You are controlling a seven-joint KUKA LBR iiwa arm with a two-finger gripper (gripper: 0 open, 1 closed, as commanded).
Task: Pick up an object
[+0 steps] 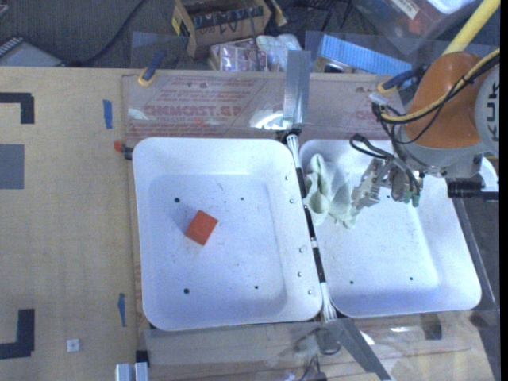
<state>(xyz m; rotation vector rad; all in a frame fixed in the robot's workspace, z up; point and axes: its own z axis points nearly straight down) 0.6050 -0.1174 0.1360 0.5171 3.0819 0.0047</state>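
Cloth [327, 190] just beside hand [367, 190] (left)

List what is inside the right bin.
The right bin holds a pale, crumpled cloth lying against its left wall. The tool hangs over the bin just right of the cloth. Whatever lies under the cloth or the arm is covered.

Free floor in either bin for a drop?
Left bin: bare all around the orange block. Right bin: near half is bare; the far-left corner is crowded by the pale cloth and the gripper.
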